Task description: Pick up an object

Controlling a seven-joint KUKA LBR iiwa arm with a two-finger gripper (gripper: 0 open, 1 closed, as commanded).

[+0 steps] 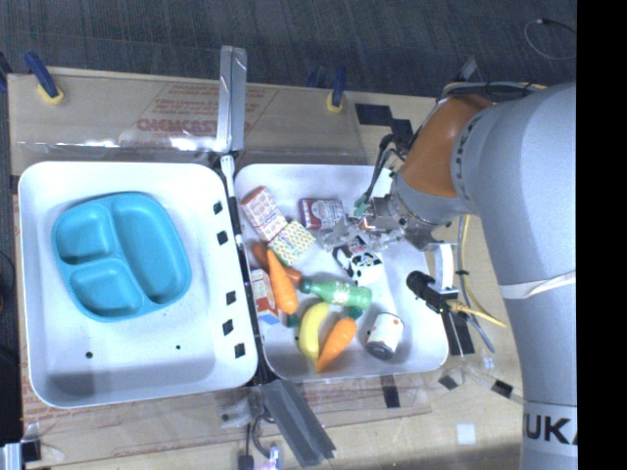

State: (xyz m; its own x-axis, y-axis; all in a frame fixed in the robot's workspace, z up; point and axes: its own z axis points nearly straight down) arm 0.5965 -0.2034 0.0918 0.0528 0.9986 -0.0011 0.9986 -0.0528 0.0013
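A grasp could easily slip or catch two things at once, because the toys in the right bin (pixel 428 355) are crowded: a black-and-white cow figure (pixel 363 261) lies just beside a green bottle (pixel 338 292). The gripper (pixel 361 225) is seen low over the cow figure, near a small red packet (pixel 320 211). Whether it is open or closed, or touching anything, cannot be told.

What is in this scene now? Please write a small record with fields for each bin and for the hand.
left bin: blue divided plate
right bin: two carrots, banana, green bottle, small can, snack packets, black-and-white cow toy
hand: low over the right bin's middle, beside the cow toy
held: nothing seen between its fingers
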